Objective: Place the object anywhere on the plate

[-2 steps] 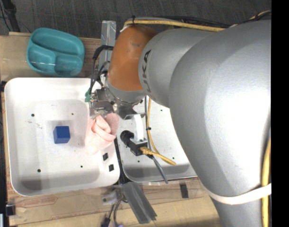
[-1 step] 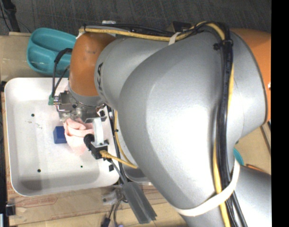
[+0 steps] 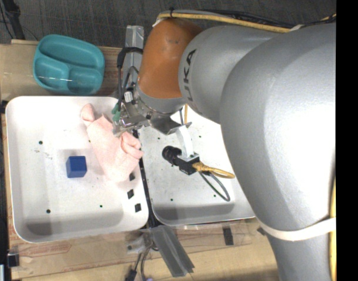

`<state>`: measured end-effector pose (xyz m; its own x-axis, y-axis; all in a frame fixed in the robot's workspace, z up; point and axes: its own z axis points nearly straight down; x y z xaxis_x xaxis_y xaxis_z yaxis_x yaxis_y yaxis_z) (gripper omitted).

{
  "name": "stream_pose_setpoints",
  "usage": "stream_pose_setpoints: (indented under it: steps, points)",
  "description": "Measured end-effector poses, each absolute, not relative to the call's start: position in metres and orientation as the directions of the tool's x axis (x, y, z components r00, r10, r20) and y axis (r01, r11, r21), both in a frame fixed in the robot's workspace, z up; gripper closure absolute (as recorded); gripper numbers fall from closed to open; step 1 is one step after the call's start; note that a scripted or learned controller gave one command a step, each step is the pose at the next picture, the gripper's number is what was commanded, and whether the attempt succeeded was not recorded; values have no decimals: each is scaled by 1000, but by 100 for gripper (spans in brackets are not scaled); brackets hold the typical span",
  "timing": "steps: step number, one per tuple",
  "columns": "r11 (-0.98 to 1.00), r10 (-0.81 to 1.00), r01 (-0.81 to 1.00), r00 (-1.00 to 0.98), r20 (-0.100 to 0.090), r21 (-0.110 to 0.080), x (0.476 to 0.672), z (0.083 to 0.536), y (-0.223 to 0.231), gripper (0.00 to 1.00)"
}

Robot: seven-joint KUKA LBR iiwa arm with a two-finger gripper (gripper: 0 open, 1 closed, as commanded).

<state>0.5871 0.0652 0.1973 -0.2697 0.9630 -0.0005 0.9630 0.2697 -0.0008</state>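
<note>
Left bin: white and shallow. It is the landmark for every place below.
Plate: teal and divided, outside the left bin, just beyond its far left corner. Neither cube nor cloth is on it.
Cube: blue, on the left bin's floor, left of its middle and apart from the cloth.
Cloth: pink and crumpled, lying in the left bin's right half and reaching close to its right wall.
Gripper: over the far part of the left bin's right wall, at the cloth's far right edge. I cannot tell whether it is apart or together, or whether it touches the cloth or hangs just above it. Nothing is seen clamped in it.
Right bin: just beside the left bin's right wall, largely under the arm.
Task's thing: probably the cloth, since the gripper is at it. It lies in the left bin.
Done: at most the approach. I see no lift and nothing on the plate.
Left: a sure grasp, a lift out of the left bin, a carry across it to the plate past the far left corner, and a release.
</note>
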Motion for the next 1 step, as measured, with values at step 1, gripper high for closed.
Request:
stream_pose_setpoints:
  steps: [1]
  points:
    - [-190,982,982,190,-1,-7,548,190,73,100]
